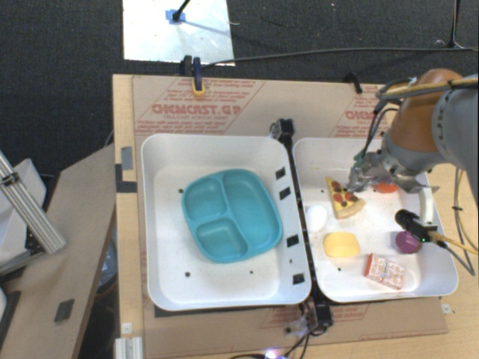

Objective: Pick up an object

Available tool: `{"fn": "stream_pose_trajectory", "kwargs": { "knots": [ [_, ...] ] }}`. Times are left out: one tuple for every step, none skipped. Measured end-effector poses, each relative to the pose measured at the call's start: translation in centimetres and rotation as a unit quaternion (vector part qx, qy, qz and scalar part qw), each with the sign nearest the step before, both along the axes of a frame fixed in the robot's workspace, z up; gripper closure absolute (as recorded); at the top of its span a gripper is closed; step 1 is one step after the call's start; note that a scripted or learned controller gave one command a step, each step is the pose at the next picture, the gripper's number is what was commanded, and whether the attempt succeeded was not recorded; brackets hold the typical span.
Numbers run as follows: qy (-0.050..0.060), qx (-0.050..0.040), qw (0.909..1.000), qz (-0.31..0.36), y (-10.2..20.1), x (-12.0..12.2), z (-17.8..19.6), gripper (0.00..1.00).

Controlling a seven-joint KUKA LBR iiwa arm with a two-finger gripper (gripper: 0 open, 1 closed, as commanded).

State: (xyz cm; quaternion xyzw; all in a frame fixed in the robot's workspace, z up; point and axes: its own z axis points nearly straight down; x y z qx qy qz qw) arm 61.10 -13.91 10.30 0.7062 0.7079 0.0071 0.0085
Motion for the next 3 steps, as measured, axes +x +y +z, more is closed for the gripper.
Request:
{"fn": "stream_pose_trajectory", "kwargs": {
  "knots": [
    [0.008,0.0005,1.0000,0.001,0.8,-0.5,5.6,1.00],
    [0.007,0.0000,1.0000,0.002,0.6,0.4,11.9,1.00],
    [0.008,0.0005,1.0000,0.002,0.6,0.5,15.2,1.00]
  ]
}}
